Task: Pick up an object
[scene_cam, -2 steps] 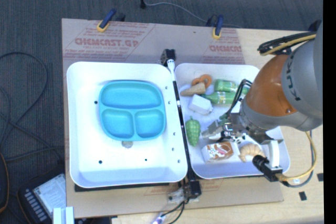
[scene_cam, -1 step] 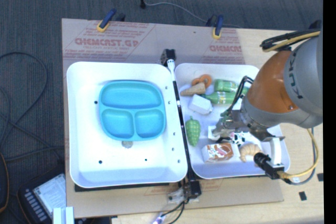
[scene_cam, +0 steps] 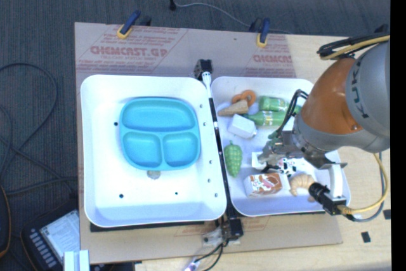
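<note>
The right bin (scene_cam: 222,136) holds several small items. A brown pretzel-shaped piece (scene_cam: 243,99) and two green packets (scene_cam: 273,103) lie at its far side, with a white block (scene_cam: 242,127) just below them. A green bumpy piece (scene_cam: 233,158) lies by the bin's left wall. A red-and-white packet (scene_cam: 264,184) and a tan bread roll (scene_cam: 301,183) sit near the front. My gripper (scene_cam: 274,157) is low in this bin, right over a black-and-white item (scene_cam: 289,167) and just above the packet. The wrist hides what is beneath it.
The left bin (scene_cam: 101,200) holds a blue divided tray (scene_cam: 158,132) with three compartments. A black divider (scene_cam: 214,130) runs between the bins. Clamps (scene_cam: 130,23) grip the board's far edge. The arm's orange band (scene_cam: 330,108) overhangs the right bin's right side.
</note>
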